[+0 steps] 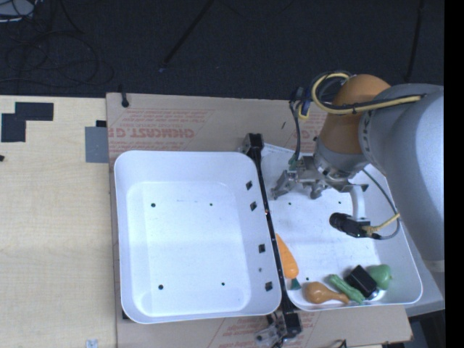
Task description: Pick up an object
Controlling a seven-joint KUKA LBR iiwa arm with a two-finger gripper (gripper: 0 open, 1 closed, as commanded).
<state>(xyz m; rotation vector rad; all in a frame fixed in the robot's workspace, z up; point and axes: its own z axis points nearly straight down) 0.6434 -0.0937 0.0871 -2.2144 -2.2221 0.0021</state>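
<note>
A cardboard-topped bench (181, 118) under a dark background holds two white bins. The left bin (188, 238) sits centre-frame. In the right bin (406, 281), toys cluster along the lower edge: orange carrot (288, 259), tan piece (319, 291), green piece (377, 274), black block (360, 280). The gripper (299, 183) hangs over its upper part, fingers spread, holding nothing.

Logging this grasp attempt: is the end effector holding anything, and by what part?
Nothing is held. The end effector hangs over bare floor of the right bin, apart from the objects.
</note>
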